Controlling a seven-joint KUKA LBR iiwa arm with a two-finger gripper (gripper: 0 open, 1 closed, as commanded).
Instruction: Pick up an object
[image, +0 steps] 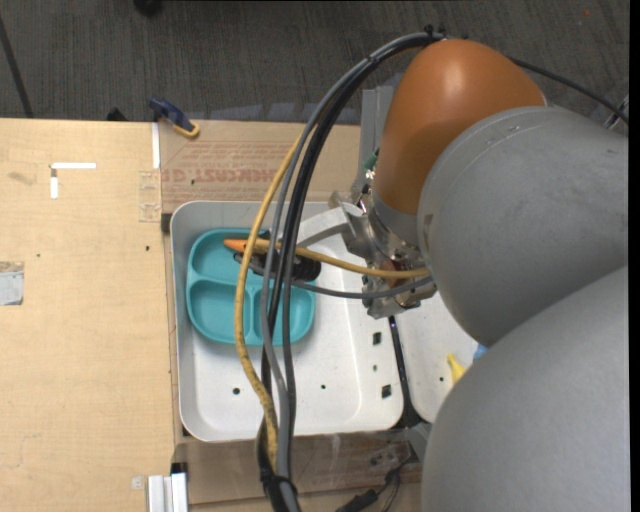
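**Camera view.** The grey arm (540, 300), with its orange band (450, 110), is shown reaching in from the right and covering most of the right bin (430, 385). The claw (392, 285) is located over the wall shared by the two bins, at the right edge of the left bin (215, 405). It is masked by wrist hardware and by a bundle of black and yellow cables (278, 400), so whether it is apart or together cannot be told.

A teal divided dish (222, 300) is laid flat in the upper left part of the left bin, and two of its compartments can be made out. An orange stick-like item (238, 243) is seen at the dish's upper rim, partly hidden by the cables. In the right bin a small yellow object (456, 370) is exposed just beside the arm, with a scrap of blue (478, 350) next to it.

The bins are carried on a surface (80, 330) of pale wood, and brown cardboard (230, 170) is laid beyond the left bin.
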